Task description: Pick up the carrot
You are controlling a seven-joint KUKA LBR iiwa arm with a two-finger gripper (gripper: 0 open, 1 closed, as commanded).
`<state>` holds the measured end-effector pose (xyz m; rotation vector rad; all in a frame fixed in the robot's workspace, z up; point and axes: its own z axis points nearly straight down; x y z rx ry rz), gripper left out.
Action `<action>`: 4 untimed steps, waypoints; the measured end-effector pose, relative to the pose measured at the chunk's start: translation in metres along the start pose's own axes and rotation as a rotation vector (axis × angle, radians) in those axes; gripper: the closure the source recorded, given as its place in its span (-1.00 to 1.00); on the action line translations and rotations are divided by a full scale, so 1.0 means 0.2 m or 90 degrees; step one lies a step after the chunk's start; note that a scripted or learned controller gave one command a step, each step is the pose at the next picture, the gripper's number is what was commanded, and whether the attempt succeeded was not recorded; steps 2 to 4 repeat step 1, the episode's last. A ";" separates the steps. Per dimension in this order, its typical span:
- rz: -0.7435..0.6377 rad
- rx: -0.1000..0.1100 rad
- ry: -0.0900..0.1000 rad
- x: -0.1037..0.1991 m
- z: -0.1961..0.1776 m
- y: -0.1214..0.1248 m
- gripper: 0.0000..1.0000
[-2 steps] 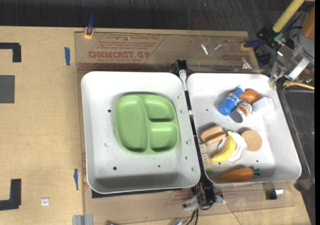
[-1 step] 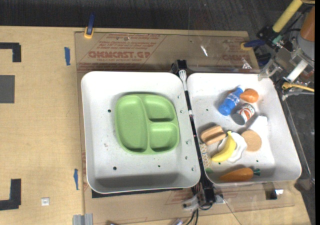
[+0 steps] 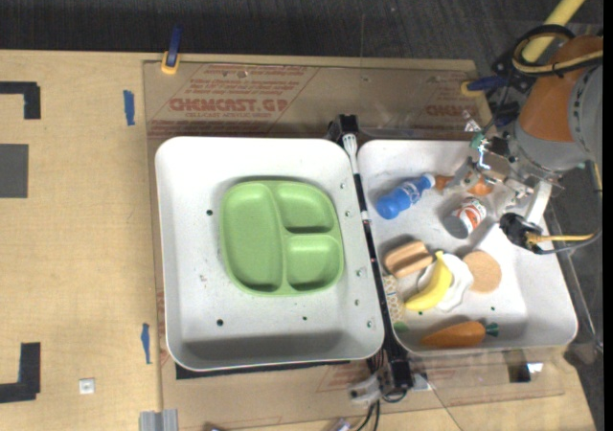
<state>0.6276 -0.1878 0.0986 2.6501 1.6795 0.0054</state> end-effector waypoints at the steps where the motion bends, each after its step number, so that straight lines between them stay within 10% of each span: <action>1: -0.059 0.037 0.002 0.00 0.03 0.17 -1.00; 4: -0.059 0.037 0.002 0.00 0.03 0.17 -1.00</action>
